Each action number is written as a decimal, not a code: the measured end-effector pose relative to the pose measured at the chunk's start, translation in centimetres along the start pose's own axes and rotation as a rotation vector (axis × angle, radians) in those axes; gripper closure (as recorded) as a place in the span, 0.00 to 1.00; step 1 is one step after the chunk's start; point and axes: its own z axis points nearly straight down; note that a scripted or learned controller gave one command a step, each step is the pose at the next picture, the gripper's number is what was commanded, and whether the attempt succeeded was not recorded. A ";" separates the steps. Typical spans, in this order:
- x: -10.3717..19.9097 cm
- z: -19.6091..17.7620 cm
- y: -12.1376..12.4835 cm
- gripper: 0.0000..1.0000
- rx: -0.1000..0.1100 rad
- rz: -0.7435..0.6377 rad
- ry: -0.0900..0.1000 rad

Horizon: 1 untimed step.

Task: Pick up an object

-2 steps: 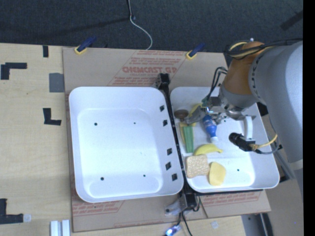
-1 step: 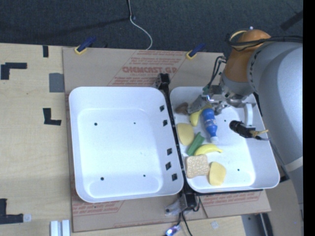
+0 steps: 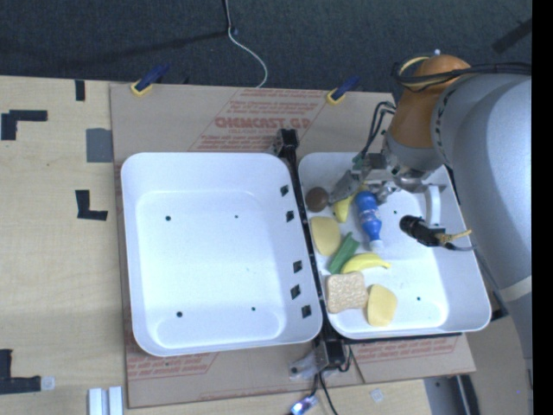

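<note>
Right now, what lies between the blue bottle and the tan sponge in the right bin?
In the camera view, a green piece and a yellow banana lie between the blue bottle and tan sponge.

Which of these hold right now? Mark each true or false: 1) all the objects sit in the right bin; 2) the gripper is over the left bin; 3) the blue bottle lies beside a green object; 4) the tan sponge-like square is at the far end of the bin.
1) True: the objects, such as the blue bottle, lie in the right bin.
2) False: the gripper is over the right bin, not the left bin.
3) True: the green object lies just below the bottle.
4) False: the tan square sits at the near end, by a yellow piece.
</note>
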 end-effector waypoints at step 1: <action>0.1 -0.9 -0.1 1.00 0.005 -0.001 0.002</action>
